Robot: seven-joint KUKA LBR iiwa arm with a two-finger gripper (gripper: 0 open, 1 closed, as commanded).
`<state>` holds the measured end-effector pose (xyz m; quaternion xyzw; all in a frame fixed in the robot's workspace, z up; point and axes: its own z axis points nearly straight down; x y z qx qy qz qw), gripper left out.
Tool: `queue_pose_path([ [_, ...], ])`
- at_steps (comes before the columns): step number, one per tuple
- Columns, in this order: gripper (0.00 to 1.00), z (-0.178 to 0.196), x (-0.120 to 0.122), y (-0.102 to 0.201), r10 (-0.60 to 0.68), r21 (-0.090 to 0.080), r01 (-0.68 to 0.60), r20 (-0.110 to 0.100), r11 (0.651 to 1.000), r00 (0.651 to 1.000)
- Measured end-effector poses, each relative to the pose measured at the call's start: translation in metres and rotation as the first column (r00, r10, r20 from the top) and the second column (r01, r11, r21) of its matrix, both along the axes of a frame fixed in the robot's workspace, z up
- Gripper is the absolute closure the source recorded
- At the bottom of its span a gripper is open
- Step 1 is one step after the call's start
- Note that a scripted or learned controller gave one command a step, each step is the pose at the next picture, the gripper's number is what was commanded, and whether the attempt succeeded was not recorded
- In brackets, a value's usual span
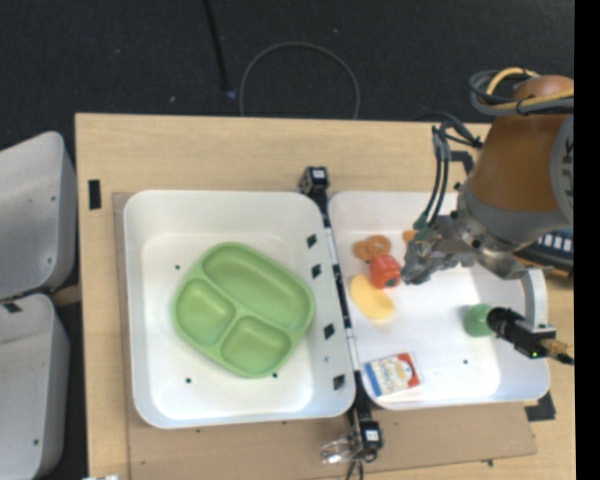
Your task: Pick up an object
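Single fixed camera above bench (pixel 230 148), looking down at slant, framing both bins; arm (pixel 520 168) enters from right.

Objs for picking all lay in the right bin (pixel 435 393). A small red piece (pixel 384 269) sat at approx the bin's 10 o'clock, w/ an orange ring-shaped item (pixel 372 247) touching it at its 11 o'clock. Just below, at the red piece's 6 o'clock, a pale yellow rounded obj (pixel 372 299) lay flat, near the bin's left wall. A green rounded item (pixel 477 319) sat well apart, twd the bin's 3 o'clock. A flat white packet w/ red and blue print (pixel 392 373) lay tilted at the bin's 7 o'clock, near the front corner.
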<state>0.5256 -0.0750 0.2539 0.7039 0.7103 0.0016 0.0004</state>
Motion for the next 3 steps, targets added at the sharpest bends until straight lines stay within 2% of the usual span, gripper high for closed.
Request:
queue_pose_path([
  [1, 1.0, 0.0, 0.005, 0.049, -0.002, -0.001, 0.002, 0.0, 1.0, 1.0],
  [3, 1.0, -0.018, 0.036, 0.165, -0.002, -0.001, 0.002, -0.002, 1.0, 1.0],
])
